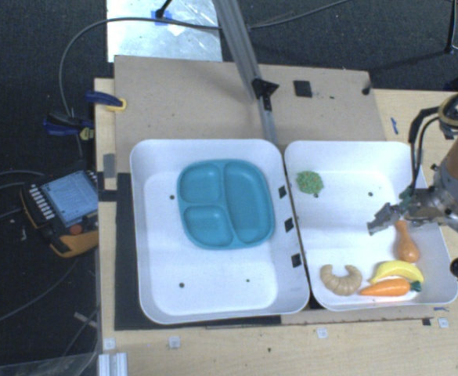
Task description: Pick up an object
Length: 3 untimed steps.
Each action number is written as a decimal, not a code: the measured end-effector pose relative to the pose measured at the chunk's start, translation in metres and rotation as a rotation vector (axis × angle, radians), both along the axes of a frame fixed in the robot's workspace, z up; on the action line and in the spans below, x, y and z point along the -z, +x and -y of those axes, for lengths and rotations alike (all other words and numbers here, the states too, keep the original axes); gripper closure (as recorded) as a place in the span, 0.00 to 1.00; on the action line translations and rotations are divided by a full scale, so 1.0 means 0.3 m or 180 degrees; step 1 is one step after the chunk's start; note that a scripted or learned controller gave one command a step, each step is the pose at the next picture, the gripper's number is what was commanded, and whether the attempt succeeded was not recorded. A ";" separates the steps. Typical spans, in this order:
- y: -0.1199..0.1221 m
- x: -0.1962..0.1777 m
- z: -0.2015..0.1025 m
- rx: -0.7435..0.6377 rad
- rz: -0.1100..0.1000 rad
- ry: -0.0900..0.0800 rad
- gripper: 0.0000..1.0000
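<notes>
Gripper (387,219) low over right bin (346,167), toward its right wall, arm reaching in from the right edge; dark fingers point left across the bin floor. Finger spacing cannot be told from this angle, and nothing shows between them.

Objects in right bin, all clustered at the near right corner except one:
- orange gourd-shaped toy (405,243), just right of and below the gripper tip, long axis roughly up-down in view, narrow neck toward the gripper, bulb toward the near wall
- banana (396,271), just below the gourd, long axis left-right, curved, arch upward
- carrot (387,288), touching or just beside the banana on its near side, long axis left-right, pointed tip to the left, green end to the right
- croissant (341,279), left of the carrot tip, horns pointing down
- broccoli floret (310,182), well apart, near the bin's far left corner

Left bin (154,210) bears a blue divided plate (225,204), three compartments
</notes>
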<state>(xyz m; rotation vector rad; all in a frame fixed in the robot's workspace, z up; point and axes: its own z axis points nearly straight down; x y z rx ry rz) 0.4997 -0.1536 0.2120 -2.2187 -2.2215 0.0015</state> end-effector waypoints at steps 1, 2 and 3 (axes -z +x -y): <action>-0.021 0.148 0.009 0.0002 -0.0001 0.0000 0.00; -0.018 0.289 0.021 0.0002 0.0001 0.0001 0.00; -0.013 0.247 0.021 0.0000 0.0019 -0.0006 1.00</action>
